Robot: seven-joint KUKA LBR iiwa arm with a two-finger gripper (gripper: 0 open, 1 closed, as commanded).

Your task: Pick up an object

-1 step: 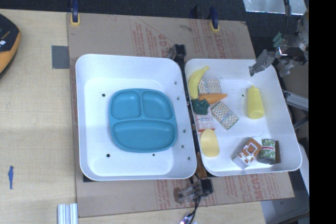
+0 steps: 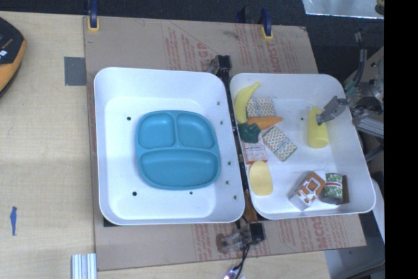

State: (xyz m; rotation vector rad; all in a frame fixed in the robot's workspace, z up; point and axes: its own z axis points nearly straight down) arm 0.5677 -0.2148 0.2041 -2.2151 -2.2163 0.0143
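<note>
While I watch from the overhead camera, the scene reads as follows.

Pale yellow block (image 2: 318, 134): upright in the right bin, toward its right wall; I take it as the nearest candidate, since the gripper tips sit at its upper end.

Gripper (image 2: 328, 112): reaches in from the right edge, grey, angled down and left; its tips lie against or just over the top of the pale yellow block. Whether there is contact I cannot tell.

Fingers: too small and dark for me to judge whether they are apart or together; nothing is plainly lodged between them.

Right bin (image 2: 297, 80): white, shallow, holding all the loose items.

Banana (image 2: 244, 100): at the bin's upper left, curved, beside the left wall.

Carrot (image 2: 264, 121): orange, lying just below the banana, over a patterned packet (image 2: 279, 142).

Dark green piece (image 2: 249, 132): touching the carrot's left end.

Yellow oval piece (image 2: 260, 178): lower left of the bin, near the wall.

Two small cartons (image 2: 319, 189): side by side at the lower right, well apart from the gripper.

Left bin (image 2: 114, 91): white, beside the right bin.

Blue divided plate (image 2: 177, 149): centred in the left bin, three compartments.
</note>
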